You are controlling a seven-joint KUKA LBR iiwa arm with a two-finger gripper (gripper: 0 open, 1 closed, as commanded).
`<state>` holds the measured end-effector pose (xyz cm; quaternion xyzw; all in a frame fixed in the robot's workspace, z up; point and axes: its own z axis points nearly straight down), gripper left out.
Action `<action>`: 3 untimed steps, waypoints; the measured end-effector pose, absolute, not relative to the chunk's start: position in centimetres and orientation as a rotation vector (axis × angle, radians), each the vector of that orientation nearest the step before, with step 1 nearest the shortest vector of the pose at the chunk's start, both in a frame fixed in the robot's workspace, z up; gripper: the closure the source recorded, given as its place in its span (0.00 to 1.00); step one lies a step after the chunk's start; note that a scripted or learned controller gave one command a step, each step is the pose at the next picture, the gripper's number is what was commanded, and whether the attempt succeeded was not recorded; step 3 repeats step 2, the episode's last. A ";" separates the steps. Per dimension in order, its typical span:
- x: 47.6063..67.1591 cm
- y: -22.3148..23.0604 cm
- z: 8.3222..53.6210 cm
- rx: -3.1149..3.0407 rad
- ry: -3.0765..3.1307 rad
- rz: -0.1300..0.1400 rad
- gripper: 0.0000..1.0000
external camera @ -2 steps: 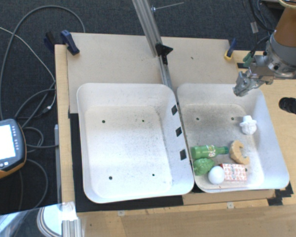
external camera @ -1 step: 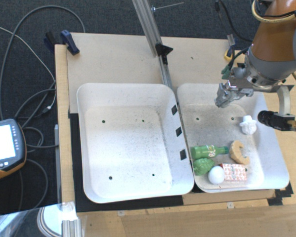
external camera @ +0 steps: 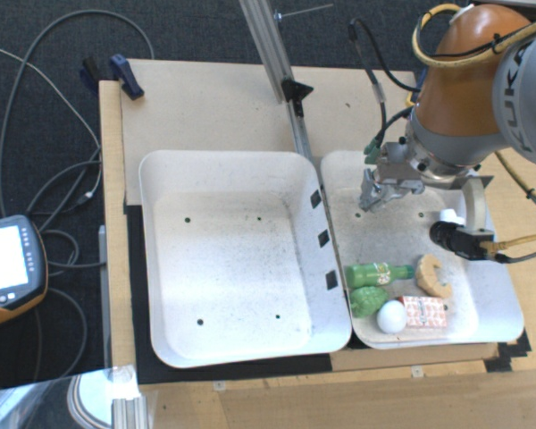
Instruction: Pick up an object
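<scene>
Currently: gripper (external camera: 372,197) over right bin (external camera: 500,315), finger state cannot be told; green bottle (external camera: 379,274), white ball (external camera: 392,316), bread piece (external camera: 433,276), patterned box (external camera: 425,313) clustered at front

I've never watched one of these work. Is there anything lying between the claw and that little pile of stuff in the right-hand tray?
Nothing visible does. The gripper hangs over the upper part of the right bin. The green bottle, white ball, bread piece and patterned box sit along the near edge, with bare floor between.
</scene>
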<state>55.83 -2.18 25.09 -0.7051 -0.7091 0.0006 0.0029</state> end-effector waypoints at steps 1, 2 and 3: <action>52.5 2.6 24.1 -2.211 -2.223 0.003 1.00; 51.0 7.2 24.4 -2.210 -2.225 0.001 1.00; 51.0 7.2 24.4 -2.210 -2.225 0.001 1.00</action>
